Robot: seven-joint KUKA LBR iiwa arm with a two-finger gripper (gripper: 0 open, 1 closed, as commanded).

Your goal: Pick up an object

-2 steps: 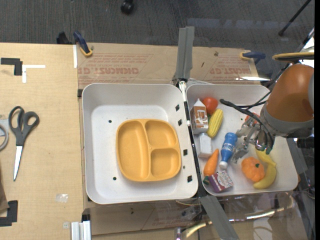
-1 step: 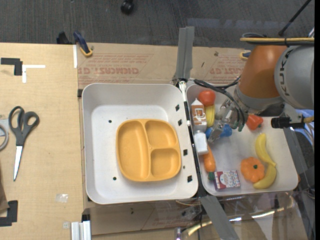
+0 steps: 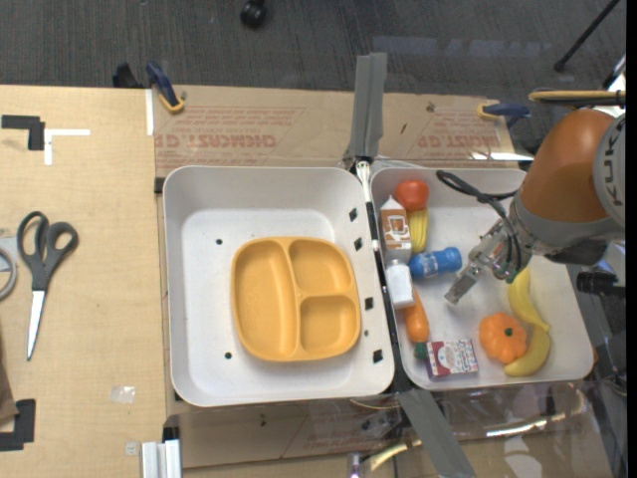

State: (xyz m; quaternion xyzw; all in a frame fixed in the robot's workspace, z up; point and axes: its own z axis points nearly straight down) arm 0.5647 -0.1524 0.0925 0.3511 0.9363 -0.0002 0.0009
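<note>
**Hovering over the toy-filled bin**

Hanging above the right bin (image 3: pixel 572 297), the gripper (image 3: pixel 466 285) holds nothing, its fingers slightly parted. Just beside it sits the blue bottle (image 3: pixel 436 262); the banana (image 3: pixel 528 312) and the small pumpkin (image 3: pixel 503 337) lie near. A yellow divided plate (image 3: pixel 296 298) fills the neighbouring bin (image 3: pixel 189 267).

Single fixed camera, mounted above the bench (image 3: pixel 80 267) and looking down at a slant. The far edge of the bench and a strip of dark floor (image 3: pixel 299 18) lie along the top of the frame. Both white bins, the left bin (image 3: pixel 189 297) and the right bin (image 3: pixel 567 357), fall within a moderately distant view. The arm (image 3: pixel 567 182) enters from the right.
</note>
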